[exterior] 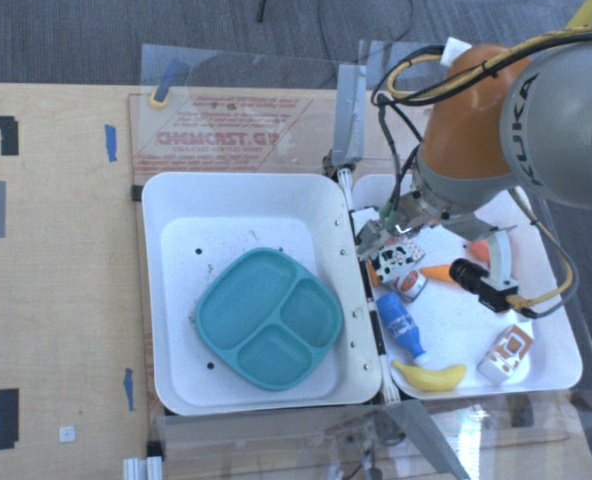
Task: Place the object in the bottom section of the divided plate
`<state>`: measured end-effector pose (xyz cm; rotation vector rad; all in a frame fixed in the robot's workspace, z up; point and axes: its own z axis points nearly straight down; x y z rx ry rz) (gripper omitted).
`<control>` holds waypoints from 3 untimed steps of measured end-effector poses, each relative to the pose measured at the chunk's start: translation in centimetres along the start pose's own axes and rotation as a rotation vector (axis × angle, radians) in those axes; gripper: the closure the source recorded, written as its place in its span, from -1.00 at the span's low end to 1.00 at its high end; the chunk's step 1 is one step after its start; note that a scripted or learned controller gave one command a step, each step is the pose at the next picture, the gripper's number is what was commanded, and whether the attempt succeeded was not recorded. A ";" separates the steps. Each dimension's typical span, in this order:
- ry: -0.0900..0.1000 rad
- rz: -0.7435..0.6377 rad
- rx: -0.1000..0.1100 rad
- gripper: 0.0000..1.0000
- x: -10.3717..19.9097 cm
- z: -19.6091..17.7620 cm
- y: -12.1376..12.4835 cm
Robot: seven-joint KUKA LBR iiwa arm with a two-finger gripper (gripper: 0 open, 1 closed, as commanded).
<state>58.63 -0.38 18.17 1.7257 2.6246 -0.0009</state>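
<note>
Plate point(268, 318) in L bin point(166, 218); banana point(429, 375) (w/ bottle point(400, 326)) in R bin point(566, 353).

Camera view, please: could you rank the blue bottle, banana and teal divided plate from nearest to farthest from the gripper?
From the gripper:
1. Blue bottle, just below it in the right bin.
2. Banana, at that bin's lower edge.
3. Teal divided plate, in the left bin.

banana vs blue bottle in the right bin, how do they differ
The banana is yellow and curved; the blue bottle is straight with a white label. The banana lies along the bin's near edge; the bottle lies beside the divider, pointing towards the banana. Both lie flat in the right bin.
</note>
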 end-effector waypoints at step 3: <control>0.000 -0.219 0.000 -1.00 12.9 0.9 4.0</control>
